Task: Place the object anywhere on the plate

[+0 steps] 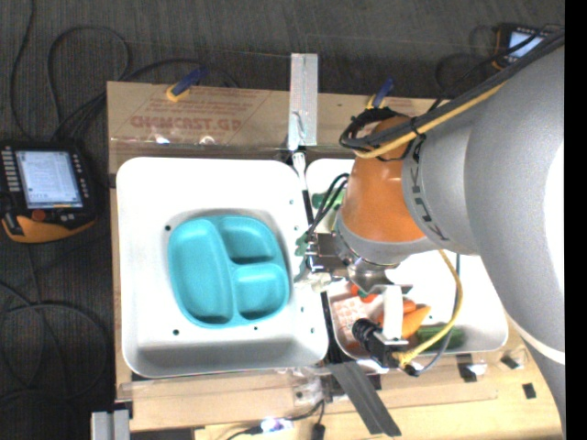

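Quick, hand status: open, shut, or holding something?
Hand: cannot be told. It is low over the right bin, and the wrist covers it from above.

A dark grey carpeted floor surrounds the bench, with thin black cables looping across it at the left and along the top. On the floor at the left lies a black handheld control pendant with orange trim, its screen lit pale. The bench top is a flat brown board with faded red lettering, held at its far edge by two blue clamps. Between them a silver aluminium strut stands upright. The light is even and soft.
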Robot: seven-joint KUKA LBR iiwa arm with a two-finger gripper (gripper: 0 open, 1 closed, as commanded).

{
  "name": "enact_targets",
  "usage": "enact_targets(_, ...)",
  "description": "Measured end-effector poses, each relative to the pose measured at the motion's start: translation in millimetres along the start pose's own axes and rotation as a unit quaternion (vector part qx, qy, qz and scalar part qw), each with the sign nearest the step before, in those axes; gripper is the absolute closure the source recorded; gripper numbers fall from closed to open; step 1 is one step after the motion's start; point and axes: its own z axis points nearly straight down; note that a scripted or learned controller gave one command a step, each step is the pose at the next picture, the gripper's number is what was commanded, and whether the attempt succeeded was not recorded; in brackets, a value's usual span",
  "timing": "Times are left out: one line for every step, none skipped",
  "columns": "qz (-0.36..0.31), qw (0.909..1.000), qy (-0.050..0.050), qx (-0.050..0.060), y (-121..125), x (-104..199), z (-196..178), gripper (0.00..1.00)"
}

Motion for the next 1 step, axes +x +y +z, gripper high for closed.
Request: enact_targets(0.004,1.0000,-0.001,-0.001,105.9,27.9,-15.6,1.00)
